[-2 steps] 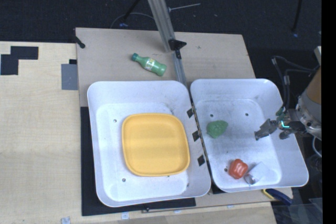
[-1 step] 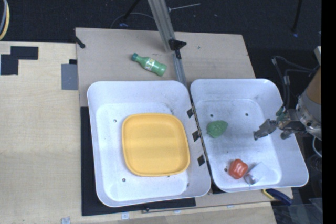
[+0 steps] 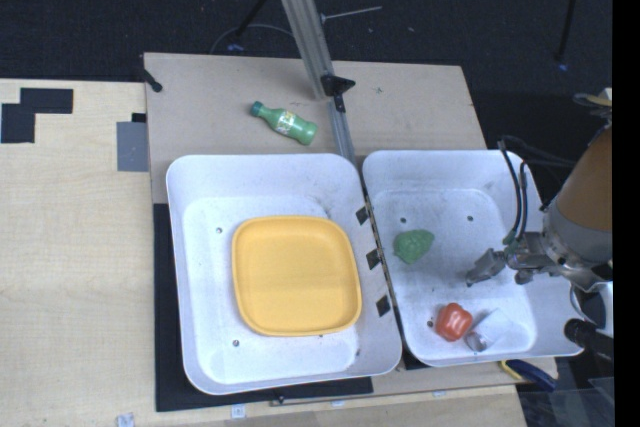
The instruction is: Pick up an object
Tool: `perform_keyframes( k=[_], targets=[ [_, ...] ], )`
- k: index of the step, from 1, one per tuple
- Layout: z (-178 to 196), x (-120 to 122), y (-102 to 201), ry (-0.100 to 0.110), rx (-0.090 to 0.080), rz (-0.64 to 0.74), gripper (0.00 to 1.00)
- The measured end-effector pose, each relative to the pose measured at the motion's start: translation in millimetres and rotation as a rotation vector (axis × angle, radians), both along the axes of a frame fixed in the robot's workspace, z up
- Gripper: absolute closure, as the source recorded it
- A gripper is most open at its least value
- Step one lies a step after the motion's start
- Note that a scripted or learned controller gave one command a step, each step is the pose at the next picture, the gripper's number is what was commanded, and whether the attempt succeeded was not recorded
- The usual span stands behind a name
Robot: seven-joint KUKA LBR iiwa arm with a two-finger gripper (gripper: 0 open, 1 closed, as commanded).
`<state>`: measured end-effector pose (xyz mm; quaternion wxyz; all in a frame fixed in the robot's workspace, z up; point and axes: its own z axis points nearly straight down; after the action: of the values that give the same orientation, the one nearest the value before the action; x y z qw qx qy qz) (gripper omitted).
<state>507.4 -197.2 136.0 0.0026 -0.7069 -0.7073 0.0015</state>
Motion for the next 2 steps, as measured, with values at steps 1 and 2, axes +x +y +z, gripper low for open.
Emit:
perform_keyframes(
  k=[1, 2],
  targets=[
    [-44.9, 0.3, 0.4, -0.006, -0.002, 0.0, 0.0],
    [-33.7, 0.5, -0.7, -0.008, -0.002, -0.003, 1.0]
  ],
)
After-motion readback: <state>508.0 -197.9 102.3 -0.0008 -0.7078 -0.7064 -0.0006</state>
